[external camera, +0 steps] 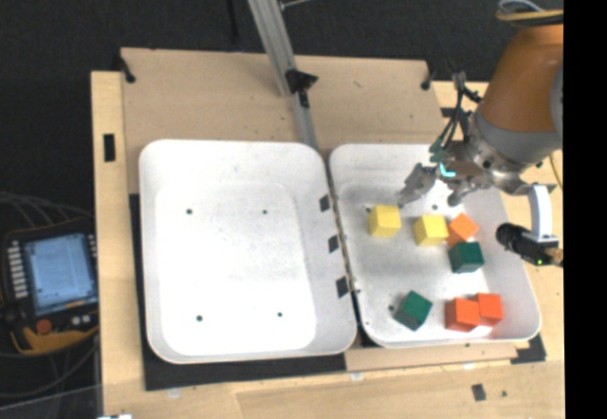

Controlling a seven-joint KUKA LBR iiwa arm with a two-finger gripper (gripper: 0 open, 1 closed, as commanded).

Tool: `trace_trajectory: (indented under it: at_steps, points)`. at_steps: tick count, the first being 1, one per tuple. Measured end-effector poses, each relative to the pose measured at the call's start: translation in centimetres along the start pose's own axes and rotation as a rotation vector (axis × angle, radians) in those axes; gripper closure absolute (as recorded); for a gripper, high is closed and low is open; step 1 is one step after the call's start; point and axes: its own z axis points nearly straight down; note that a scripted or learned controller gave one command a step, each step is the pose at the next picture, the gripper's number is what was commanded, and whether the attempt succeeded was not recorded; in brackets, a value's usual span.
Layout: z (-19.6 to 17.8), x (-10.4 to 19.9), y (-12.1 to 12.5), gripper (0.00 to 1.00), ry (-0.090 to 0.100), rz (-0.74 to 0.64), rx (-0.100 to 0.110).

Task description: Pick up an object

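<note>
1. We see the gripper [434,188] over the right bin [379,327], its jaws spread wide with nothing between them.
2. We find two yellow cubes [384,221] and [430,229] just below it.
3. We count orange cubes [464,227], [463,313] and green cubes [466,258], [413,310] nearby.
4. The left bin [152,218] sits beside it.

End effector [438,188] lowered (fingers splayed) — arm bent.

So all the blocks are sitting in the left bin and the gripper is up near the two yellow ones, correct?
Not quite. The camera view shows the blocks in the right bin, not the left bin. The rest holds: the gripper is up near the two yellow blocks.
</note>
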Motion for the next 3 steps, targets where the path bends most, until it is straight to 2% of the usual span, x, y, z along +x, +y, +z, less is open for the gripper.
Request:
trace_trajectory:
  at_steps: [1,3]
  points:
    - [-0.2,0.0,0.1,0.0,-0.001,0.002,-0.005]
    - [11.2,-0.9,-1.1,0.0,-0.002,0.004,0.001]
